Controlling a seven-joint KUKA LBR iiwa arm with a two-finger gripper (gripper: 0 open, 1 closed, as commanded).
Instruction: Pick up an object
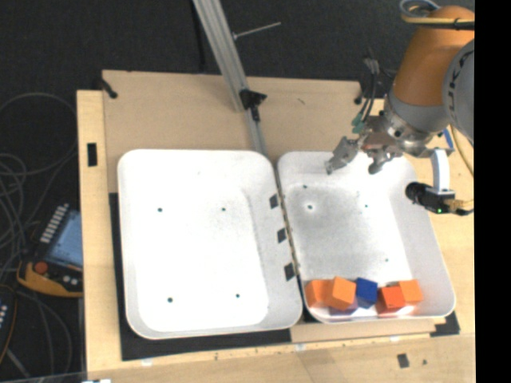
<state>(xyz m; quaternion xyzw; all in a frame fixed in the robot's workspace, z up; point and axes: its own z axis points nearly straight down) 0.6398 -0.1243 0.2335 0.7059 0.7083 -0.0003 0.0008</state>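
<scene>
Floor, far left: dark, with loose cables [24, 158] and a handheld pendant [60, 250] with an orange edge lying beside the bench.
Bench [192, 114]: pale wood, carrying both bins side by side.
Left bin [200, 238]: white, shallow, a few small dark dots on its floor.
Pole [227, 54]: a grey metal rail slanting down from the top toward the seam between the bins, a black clamp partway along it.
Seam: three small dark clips sit along the edge where the bins meet.
Right bin [363, 214]: white, its floor scuffed grey in the middle.
Blocks: all crowded against the near wall of the right bin. From the left, an orange block [319, 292], another orange block [343, 292] touching it, a blue block [366, 290], then an orange-red block [390, 298] and an orange block [410, 290]. Something purple peeks from under the second one; I can't tell what.
Claw [358, 159]: over the far end of the right bin, well apart from the blocks, fingers spread and released, nothing between them.
Arm [427, 62]: grey with the orange band, coming in from the right.
</scene>
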